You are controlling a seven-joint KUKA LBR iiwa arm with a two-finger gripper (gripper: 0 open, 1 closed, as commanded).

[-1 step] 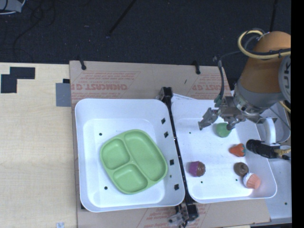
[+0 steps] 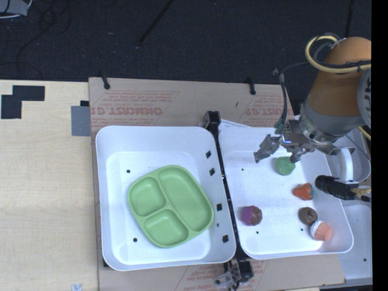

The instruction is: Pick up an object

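- Two white bins sit side by side on a bench; left bin (image 2: pixel 115 162) carries a green divided tray (image 2: pixel 170 205)
- Right bin (image 2: pixel 267 247) holds a green ball (image 2: pixel 284 165) at 12 o'clock, orange piece (image 2: pixel 303 191), purple piece (image 2: pixel 251 214), brown piece (image 2: pixel 307 215)
- Gripper (image 2: pixel 280 153) hovers with fingers apart, touching the ball's upper edge, gripping nothing
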